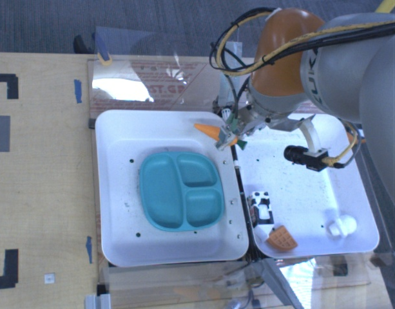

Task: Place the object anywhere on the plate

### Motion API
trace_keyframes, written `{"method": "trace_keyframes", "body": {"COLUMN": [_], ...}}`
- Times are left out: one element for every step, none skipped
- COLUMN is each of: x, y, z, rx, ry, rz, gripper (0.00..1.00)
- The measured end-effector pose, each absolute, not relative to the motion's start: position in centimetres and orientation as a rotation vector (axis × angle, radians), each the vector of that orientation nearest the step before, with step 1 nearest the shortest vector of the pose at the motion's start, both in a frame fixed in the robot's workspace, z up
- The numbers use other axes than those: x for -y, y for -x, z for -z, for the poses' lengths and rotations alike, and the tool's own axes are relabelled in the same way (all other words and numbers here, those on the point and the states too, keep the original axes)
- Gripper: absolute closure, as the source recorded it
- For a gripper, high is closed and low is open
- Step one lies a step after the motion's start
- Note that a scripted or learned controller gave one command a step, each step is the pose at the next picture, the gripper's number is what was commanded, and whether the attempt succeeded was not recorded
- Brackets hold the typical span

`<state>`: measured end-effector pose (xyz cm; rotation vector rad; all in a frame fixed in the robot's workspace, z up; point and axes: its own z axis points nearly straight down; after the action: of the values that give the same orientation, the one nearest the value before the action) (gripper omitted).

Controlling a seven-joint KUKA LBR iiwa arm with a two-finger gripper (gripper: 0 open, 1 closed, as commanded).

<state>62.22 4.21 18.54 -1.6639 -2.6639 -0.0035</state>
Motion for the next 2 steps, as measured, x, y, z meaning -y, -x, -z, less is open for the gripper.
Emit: {"method": "trace_keyframes", "body": {"x": [-3.9, -4.0], "y": [-62.2, -62.4], "z": [-18.5, -19.6], "rx": [2.661, 2.665], "ry": [1.670, 1.671], "rz": [0.001, 0.005], "gripper": [0.00, 1.00]}}
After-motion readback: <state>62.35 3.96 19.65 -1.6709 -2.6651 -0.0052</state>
